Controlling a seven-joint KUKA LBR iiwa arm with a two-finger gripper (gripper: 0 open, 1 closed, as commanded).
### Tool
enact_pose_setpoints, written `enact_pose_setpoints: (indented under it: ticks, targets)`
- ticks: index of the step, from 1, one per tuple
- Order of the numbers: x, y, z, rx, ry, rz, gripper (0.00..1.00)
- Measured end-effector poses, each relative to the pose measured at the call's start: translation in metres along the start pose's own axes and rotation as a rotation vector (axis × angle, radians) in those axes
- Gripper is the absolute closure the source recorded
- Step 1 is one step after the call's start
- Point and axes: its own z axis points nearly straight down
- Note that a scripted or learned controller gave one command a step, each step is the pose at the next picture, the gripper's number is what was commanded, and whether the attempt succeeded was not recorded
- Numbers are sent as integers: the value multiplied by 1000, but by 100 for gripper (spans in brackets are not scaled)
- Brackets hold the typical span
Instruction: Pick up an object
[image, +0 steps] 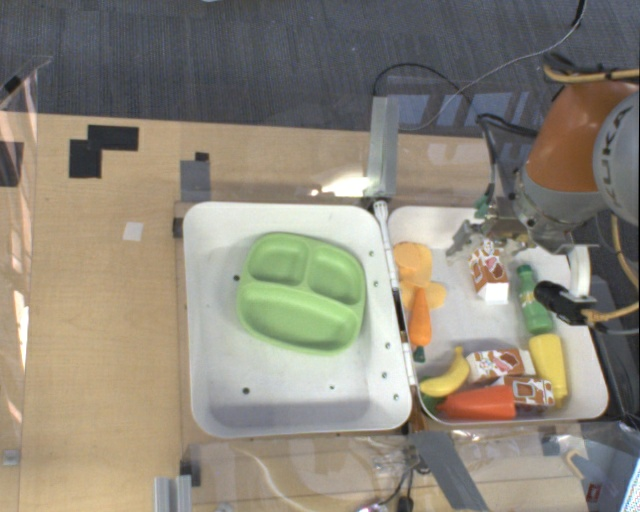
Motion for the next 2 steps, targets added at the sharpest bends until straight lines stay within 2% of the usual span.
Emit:
enact_pose_setpoints:
  ticks: [1, 2]
  targets:
    - [-57, 17, 45, -1, -2, -101, 0]
    - [-67, 33, 101, -6, -3, -106, 0]
